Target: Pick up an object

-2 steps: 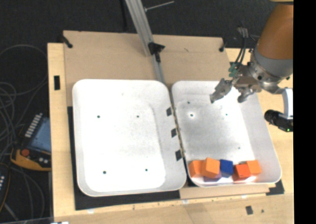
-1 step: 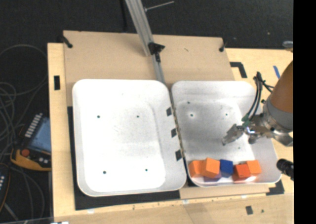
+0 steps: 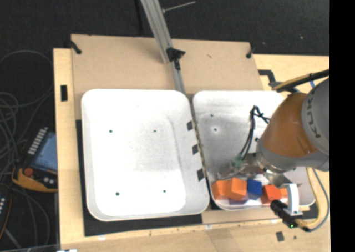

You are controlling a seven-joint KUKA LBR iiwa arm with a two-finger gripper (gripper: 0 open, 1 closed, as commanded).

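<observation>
Arm over right bin, near edge.
Orange blocks and a blue block lie at 6 o'clock of that bin; wrist hangs above them. Jaws hidden, state unclear.

Bench bears two white bins side by side.

Even overhead light, soft focus.
White bins glare toward nine o'clock; floor at twelve o'clock falls dark and grainy.
</observation>
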